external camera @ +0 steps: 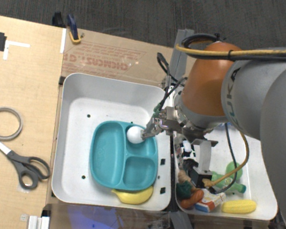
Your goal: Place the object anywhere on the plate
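A teal divided plate [116, 158] lies in the left white bin [75, 127]. A small white ball [135, 134] rests at the plate's upper right rim. My gripper [149, 131] hangs right beside the ball, its dark fingertips touching or nearly touching the ball's right side. I cannot tell whether the ball sits between the fingers or just next to them. The grey arm with its orange band [208, 84] reaches in from the right, over the divider between the bins.
A yellow banana [135, 196] pokes out under the plate's lower edge. The right bin [261, 185] holds several toys, among them a yellow corn-like piece [239, 207] and a green item [227, 180]. Scissors [18, 160] and a tape roll [4, 122] lie on the bench at left.
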Tool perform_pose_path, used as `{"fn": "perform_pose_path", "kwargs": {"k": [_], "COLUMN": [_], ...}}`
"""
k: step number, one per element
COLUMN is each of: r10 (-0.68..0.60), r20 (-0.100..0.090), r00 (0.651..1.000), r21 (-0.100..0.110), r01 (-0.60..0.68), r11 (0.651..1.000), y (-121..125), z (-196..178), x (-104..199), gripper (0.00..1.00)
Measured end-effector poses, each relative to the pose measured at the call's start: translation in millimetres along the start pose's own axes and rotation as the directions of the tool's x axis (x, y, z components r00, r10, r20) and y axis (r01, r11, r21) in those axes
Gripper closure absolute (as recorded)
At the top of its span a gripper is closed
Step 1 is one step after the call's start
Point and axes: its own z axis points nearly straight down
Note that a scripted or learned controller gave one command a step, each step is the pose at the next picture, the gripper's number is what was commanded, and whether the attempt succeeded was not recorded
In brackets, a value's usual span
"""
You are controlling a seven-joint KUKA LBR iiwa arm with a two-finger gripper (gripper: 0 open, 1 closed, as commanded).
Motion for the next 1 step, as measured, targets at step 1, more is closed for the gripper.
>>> {"fn": "perform_pose_path", "kwargs": {"k": [1], "r10": [0.000], "r20": [0.000], "r00": [1.000], "r21": [0.000], "r01": [0.000], "r11": [1.000], "y": [0.0], "z": [0.0], "x": [0.0], "gripper": [0.00]}}
